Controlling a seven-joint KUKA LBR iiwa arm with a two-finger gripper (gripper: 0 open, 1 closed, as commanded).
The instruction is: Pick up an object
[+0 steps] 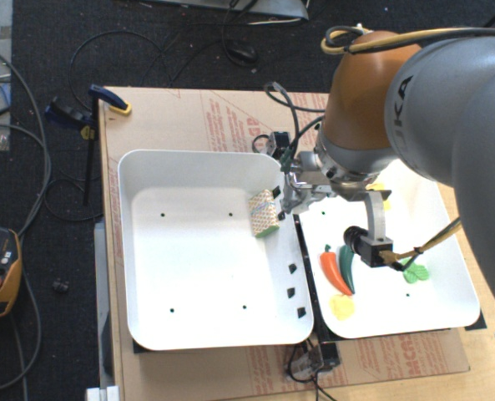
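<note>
A small patterned object [263,214], beige with dots and a green edge, sits at the right wall of the left bin [147,249]. My gripper [282,199] is right against its right side, over the rim between the two bins. The wrist hides the contact, so I cannot tell whether the object is held. In the right bin [447,299] lie an orange pepper-like piece [335,272], a dark green piece [348,267] beside it, a yellow piece [341,307] and a bright green piece [415,272].
The grey arm with its orange band [372,98] covers the far part of the right bin. A blue and yellow clamp [105,103] sits at the bench's far left corner. Cables lie on the dark floor around the bench.
</note>
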